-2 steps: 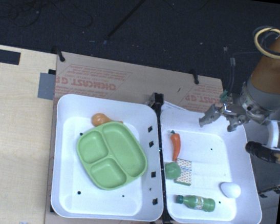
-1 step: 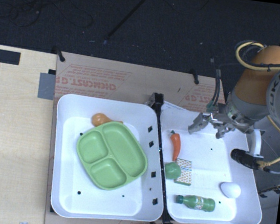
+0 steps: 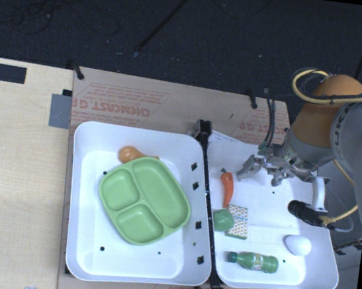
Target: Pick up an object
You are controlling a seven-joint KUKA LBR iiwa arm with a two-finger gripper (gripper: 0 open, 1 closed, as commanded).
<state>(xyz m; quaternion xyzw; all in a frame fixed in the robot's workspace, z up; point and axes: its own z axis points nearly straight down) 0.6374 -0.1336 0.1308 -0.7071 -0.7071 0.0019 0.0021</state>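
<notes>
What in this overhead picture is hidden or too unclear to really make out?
- Orange object in the left bin: the green divided plate covers most of it.
- Gripper: too small and blurred to judge its fingers.
- Patterned packet: print too small to read; the green block overlaps its corner.
- Bottle: label unreadable.

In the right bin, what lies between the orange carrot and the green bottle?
In the camera view, between the carrot and the bottle lie a small green block and a patterned card, side by side.
</notes>
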